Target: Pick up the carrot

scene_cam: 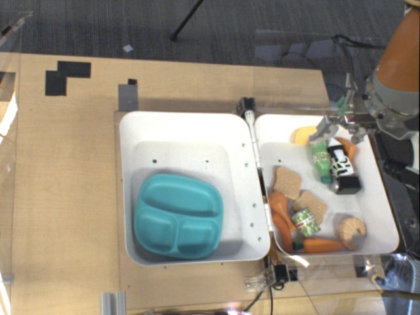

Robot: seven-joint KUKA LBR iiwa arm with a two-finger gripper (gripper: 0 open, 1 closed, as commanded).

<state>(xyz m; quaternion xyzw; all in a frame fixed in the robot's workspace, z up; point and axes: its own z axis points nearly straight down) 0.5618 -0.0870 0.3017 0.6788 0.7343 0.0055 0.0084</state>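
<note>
Fingers [323, 128] of the gripper [338, 131] hang spread apart over the upper part of the right bin [387, 205], with nothing pinched between them. Just below them lie a green bottle [321, 161] and a black and white box [342, 166], side by side, with a small orange piece [351, 151] poking out at the box's upper right. A yellow lump [303, 135] sits just left of the gripper, near the bin's top wall. Behind the gripper, the grey arm with its orange band [401, 51] rises toward the upper right of the frame.

Lower in the same bin, two tan slices of bread [287, 179] rest near the middle, one touching a small green and white can [306, 222]. The carrot [323, 245] lies along the bin's bottom wall, well apart from the gripper, and a second orange vegetable [280, 215] runs down the left wall. A beige croissant [352, 230] sits in the lower right corner, its lower edge just beside the carrot's tip.

The left bin [197, 126] holds a teal divided plate [177, 215] in its lower half.
</note>
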